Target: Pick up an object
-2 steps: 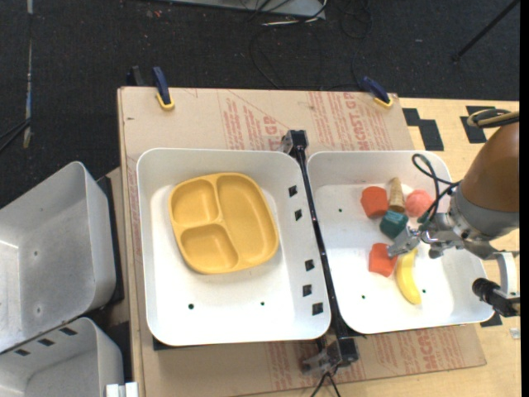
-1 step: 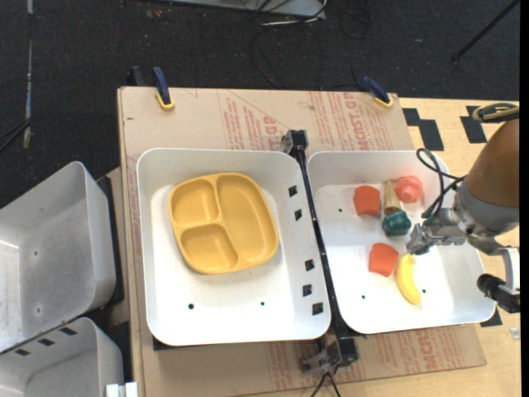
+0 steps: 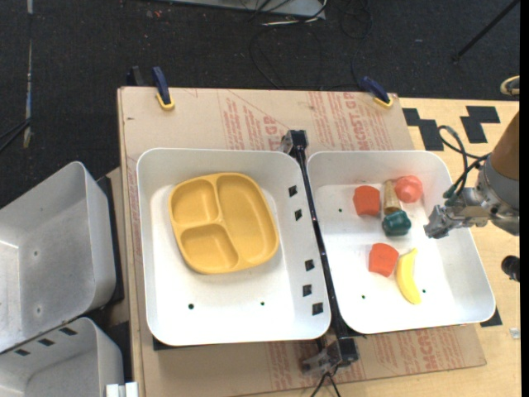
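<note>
Worktop (image 3: 248, 114) of brown board on dark floor, bearing two white bins. Left bin (image 3: 157, 246) holds a yellow divided tray (image 3: 223, 222). Right bin (image 3: 463, 279) holds toys: banana (image 3: 407, 277), red blocks, teal piece. The hand (image 3: 438, 224) hovers at the right bin's right side, near its wall, grasping nothing; spread cannot be told.

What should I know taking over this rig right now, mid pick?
Pincer: over the right bin's right side, near the rim; nothing visibly held.
Right bin: two orange-red blocks, a pink piece, a tan cylinder, a teal piece and a banana.
Left bin: a yellow divided tray.
Done: no pick yet, judging by how things lie.
Left: choose an object, grasp and lift. The teal piece looks nearest the pincer.
</note>
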Available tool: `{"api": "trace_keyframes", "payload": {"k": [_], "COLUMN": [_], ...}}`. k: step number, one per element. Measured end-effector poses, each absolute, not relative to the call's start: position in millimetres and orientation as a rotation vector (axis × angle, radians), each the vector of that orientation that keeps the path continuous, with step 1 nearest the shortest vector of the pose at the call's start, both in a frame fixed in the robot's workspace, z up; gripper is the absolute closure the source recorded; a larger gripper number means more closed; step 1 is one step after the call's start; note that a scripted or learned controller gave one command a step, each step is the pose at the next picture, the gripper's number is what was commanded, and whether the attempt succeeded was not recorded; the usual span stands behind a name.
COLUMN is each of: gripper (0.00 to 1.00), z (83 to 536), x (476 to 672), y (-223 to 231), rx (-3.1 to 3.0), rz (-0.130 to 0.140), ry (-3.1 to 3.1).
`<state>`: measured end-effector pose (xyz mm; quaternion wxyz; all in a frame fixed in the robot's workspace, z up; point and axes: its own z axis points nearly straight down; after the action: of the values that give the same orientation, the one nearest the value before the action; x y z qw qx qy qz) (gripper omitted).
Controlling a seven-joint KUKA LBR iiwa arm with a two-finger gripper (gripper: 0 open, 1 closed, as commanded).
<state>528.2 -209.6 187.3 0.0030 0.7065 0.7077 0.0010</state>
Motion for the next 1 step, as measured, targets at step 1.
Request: {"api": "trace_keyframes", "payload": {"k": [1], "gripper": [1.0], "z": [216.1], "x": [529.4], "y": [-209.6], "rx": [2.215], "rz": [0.003], "ry": [2.221]}}
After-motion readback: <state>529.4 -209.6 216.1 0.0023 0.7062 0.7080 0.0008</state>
